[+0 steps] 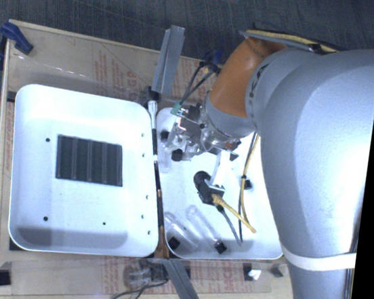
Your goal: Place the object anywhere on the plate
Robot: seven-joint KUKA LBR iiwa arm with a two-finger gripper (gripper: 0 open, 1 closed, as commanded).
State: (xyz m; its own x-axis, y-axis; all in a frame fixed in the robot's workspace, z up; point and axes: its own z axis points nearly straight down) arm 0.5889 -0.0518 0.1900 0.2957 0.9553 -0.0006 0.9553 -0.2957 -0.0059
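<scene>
The object to move looks to be the clear item lying in the right bin, down in the corner nearest the camera on the side next to the other bin; its glassy outline blurs into the white floor, so its exact shape and whether it is one piece or two cannot be told. By its look I judge it thin-walled plastic: light, hollow, slick on the outside, likely to flex if pinched hard and to skid or roll away if nudged off-centre. The safest hold would be across its narrower body near the middle, closing gently, with the nearby bin wall leaving little room on that side. The gripper hangs farther up the same bin, over its wall beside the divide, apart from the clear item and with nothing seen in its grasp; whether it is open or closed cannot be made out. The plate, a dark ribbed rectangle, lies flat in the middle of the left bin, well apart from the item
</scene>
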